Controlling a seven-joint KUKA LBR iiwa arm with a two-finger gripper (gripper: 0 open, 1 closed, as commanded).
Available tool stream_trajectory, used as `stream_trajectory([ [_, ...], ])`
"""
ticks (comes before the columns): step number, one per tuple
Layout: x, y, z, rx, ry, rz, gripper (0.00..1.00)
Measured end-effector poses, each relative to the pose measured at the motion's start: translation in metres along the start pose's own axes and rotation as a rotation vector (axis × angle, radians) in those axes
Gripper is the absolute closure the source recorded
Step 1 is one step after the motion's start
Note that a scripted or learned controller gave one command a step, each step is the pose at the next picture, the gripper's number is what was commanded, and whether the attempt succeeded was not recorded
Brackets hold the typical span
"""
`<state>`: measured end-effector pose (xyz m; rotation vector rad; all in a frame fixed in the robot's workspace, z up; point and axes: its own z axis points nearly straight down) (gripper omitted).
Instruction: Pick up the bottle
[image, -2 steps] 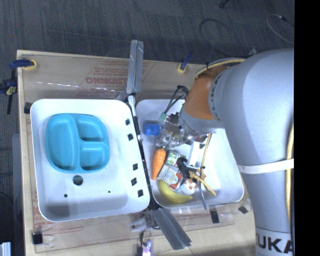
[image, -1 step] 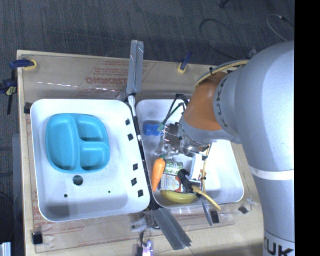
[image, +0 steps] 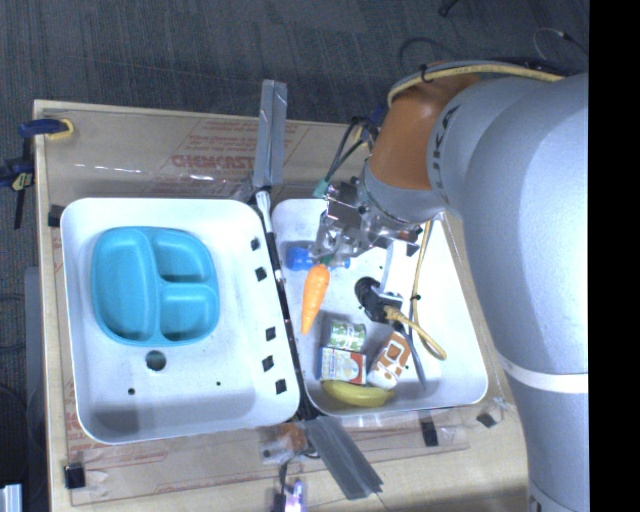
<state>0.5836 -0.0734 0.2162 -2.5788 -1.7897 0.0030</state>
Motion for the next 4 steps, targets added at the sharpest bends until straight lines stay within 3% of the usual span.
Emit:
stream_trajectory([
  [1, 0.079, -0.073, 0.026, 0.003, -0.002, 0.147, 1.00],
  [2, 0.036, -0.072, -0.042, -0.001, -0.001, -0.048, 1.00],
  [3, -0.047, -0.067, -0.068, -0.003, -0.001, -0.239, 1.00],
  [4, 0.015, -0.041, 0.027, 0.006, -0.002, 0.256, 1.00],
])
